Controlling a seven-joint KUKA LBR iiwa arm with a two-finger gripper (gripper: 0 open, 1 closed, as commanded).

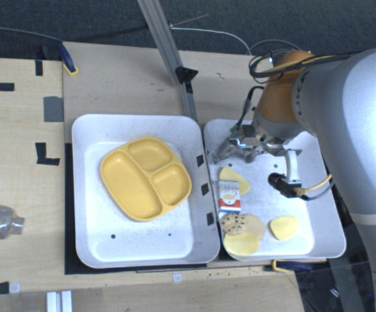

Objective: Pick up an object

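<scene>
Several light toy foods; carton (230, 196) stiff, grab its long sides, 6 o'clock of gripper (240, 147); grip state unclear.

pale wood bench top (19, 129) with dark tape marks, dark blue-grey carpet (58, 8) up top, slanted metal pole (159, 28), loose cables

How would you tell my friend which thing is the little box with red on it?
Find the right bin, the one under the robot arm. Along its left side lies a row of small things, and the little box sits in the middle of that row. Its neighbours are yellow or tan and rounded; it alone is rectangular, white with red.
</scene>
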